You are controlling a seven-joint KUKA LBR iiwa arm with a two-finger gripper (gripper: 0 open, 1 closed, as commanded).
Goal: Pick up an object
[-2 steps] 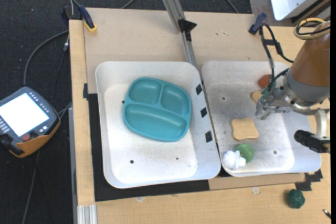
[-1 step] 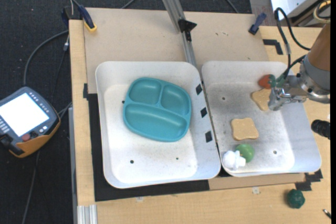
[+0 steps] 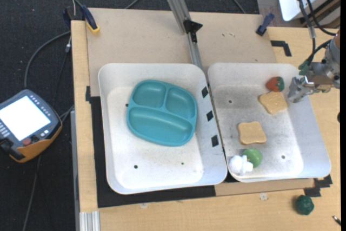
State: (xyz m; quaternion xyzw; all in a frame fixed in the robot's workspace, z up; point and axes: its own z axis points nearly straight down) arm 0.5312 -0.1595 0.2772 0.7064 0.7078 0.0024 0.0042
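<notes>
Camera view: claw (image 3: 297, 90) beside toast (image 3: 273, 102).

Two bins sit side by side on a bench (image 3: 140, 35). The left bin (image 3: 116, 170) holds a tray (image 3: 161, 112). The right bin (image 3: 308, 154) holds a strawberry (image 3: 275, 84) at the back, toast (image 3: 273, 102) just before it, bread (image 3: 252, 132) mid-bin, and broccoli (image 3: 252, 157) nearest.

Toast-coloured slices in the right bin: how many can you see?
2. One slice lies near the bin's far right side, beside the gripper; the other slice lies mid-bin, nearer the camera. None looks hidden.
</notes>
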